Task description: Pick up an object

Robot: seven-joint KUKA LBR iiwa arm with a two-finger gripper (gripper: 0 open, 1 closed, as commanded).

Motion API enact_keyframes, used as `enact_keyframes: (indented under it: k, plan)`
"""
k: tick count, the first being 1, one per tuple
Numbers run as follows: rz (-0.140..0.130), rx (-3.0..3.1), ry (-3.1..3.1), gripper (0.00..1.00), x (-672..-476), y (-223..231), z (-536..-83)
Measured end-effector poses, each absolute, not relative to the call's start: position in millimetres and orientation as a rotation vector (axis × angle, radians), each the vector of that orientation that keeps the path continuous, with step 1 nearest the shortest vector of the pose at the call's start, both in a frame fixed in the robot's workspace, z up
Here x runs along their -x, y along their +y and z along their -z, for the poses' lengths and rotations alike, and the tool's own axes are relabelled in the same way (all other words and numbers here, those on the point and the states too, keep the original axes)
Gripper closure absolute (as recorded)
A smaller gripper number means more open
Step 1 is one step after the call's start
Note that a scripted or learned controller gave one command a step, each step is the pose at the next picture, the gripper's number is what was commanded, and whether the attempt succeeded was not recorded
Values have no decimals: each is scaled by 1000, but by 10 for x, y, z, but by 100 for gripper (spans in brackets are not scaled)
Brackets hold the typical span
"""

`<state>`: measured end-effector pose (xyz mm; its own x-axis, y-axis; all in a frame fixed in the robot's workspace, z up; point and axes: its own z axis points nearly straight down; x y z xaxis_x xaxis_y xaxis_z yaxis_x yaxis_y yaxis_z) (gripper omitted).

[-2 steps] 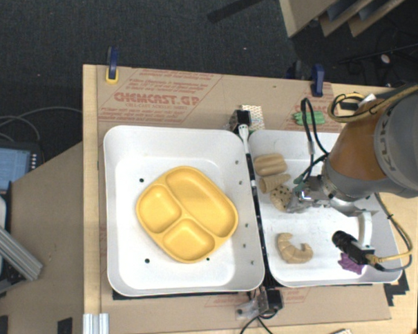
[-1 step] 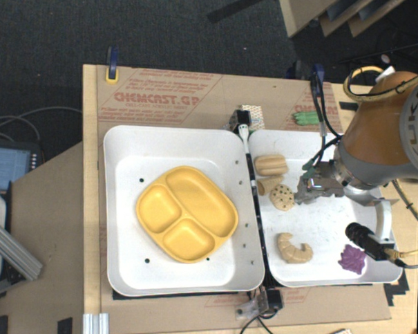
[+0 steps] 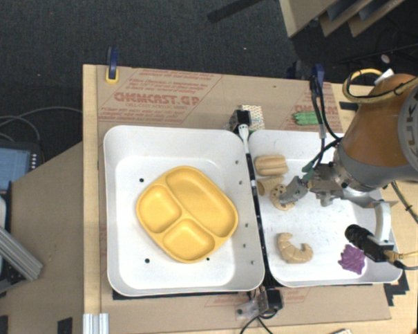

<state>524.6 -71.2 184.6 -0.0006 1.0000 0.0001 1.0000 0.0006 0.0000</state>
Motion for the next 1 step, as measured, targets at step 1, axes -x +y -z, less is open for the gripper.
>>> enact_keyframes:
  k: [1]
  plan:
    - [-6,2220,-2215,0,-5239,-947,-944]
